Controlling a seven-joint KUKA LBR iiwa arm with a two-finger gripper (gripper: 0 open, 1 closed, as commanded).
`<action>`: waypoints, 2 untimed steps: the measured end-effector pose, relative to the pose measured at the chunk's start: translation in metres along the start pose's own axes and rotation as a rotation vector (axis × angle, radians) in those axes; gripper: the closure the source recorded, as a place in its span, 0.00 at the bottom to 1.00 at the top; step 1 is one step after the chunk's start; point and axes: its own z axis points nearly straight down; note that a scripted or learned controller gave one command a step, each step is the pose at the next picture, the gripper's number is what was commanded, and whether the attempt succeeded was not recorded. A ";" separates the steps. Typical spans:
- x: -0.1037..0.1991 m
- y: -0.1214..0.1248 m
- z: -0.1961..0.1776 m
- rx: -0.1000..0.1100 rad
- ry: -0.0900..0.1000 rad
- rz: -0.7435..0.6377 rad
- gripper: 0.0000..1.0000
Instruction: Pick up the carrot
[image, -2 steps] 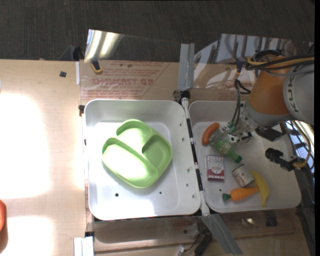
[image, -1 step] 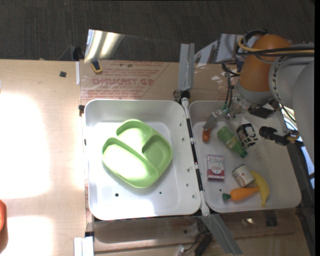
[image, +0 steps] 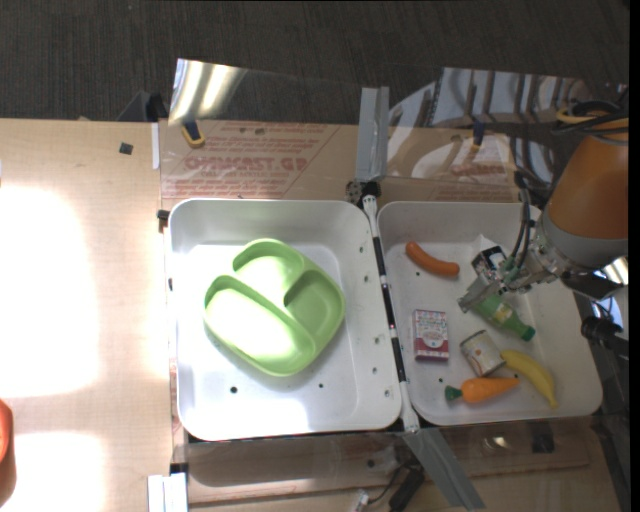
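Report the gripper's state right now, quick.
Gripper: open or shut cannot be told; it sits over the right bin, apart from the carrot.

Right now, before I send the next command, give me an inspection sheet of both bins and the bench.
Surface: wooden bench bearing left bin and right bin.
Job's things: carrot lies at the right bin's near side, ungripped.
Clutter: green divided plate in the left bin; sausage, red-and-white box, small can, banana, green bottle in the right bin.
Grippers: gripper low over the green bottle.
Cables: dark cables at the wrist.
Surroundings: cardboard sheet behind the bins.
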 end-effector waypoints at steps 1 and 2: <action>-0.012 0.057 0.059 -0.001 -0.001 0.033 0.00; -0.030 0.111 0.075 -0.002 -0.002 -0.053 0.00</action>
